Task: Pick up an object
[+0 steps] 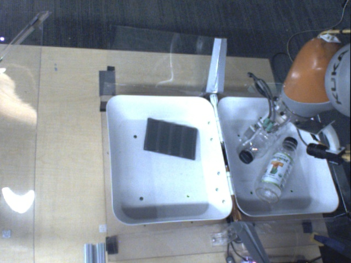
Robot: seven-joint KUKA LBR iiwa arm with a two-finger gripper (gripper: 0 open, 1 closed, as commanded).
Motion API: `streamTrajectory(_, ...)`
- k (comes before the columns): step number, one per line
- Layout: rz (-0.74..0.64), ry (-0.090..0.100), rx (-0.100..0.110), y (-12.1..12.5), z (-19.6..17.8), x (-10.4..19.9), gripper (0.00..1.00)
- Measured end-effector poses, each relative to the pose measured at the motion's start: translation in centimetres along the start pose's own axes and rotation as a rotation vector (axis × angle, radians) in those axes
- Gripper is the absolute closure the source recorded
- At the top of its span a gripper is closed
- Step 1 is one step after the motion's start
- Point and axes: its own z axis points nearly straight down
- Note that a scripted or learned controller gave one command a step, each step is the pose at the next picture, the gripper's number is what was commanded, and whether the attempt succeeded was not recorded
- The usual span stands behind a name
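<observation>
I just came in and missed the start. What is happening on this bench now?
A grey KUKA arm with an orange band reaches in from the right over the right bin. Its gripper is down in that bin, beside a clear plastic bottle that lies on its side with a dark cap. The bottle rests on the bin floor and is not lifted. The left bin holds a dark ribbed rectangular pad, lying flat and untouched.
</observation>
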Motion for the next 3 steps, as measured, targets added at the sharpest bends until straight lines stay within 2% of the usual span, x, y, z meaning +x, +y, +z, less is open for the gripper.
streamTrajectory(1,-0.003,-0.004,-0.005,-0.5,6.5,-0.8,0.0)
streamTrajectory(2,-0.062,-0.001,0.0,-3.8,1.8,-0.6,0.0)
streamTrajectory(3,-0.135,-0.001,-0.004,-6.3,4.6,-0.2,0.0)
